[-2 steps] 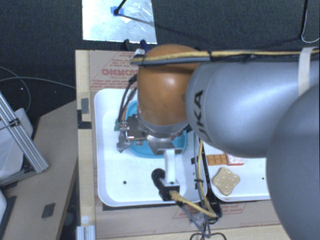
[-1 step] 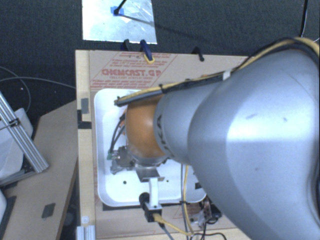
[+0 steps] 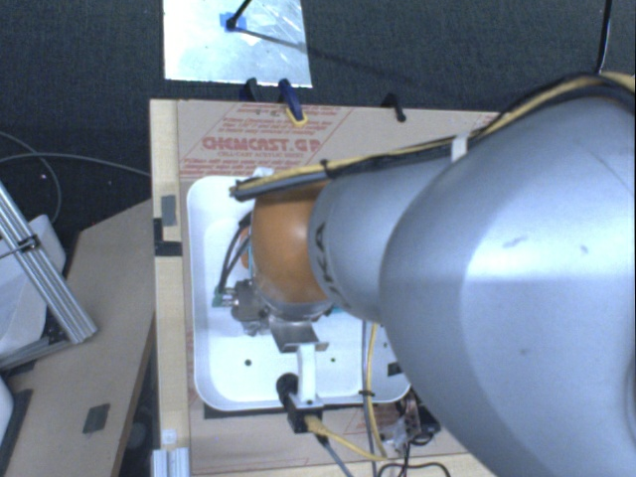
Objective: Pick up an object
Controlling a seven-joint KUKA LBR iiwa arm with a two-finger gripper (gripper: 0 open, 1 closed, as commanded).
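One white bin (image 3: 221, 374) shows beneath the grey arm (image 3: 497, 266), whose orange band (image 3: 283, 246) hangs over it; we cannot tell whether the tool (image 3: 260, 311) is spread or pressed together.

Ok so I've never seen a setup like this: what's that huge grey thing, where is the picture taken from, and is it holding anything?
The big grey shape is a robot arm, seen very close, so it looks enormous. The single camera is fixed above the bench and looks down at a slant; the arm reaches in from the right. The orange band sits just above its wrist. Below the wrist is the gripper, the two-finger hand, lowered over a shallow white bin. The bin rests on a cardboard sheet with red lettering. The arm covers much of the bin, so I can't tell what lies in it or whether anything is held.
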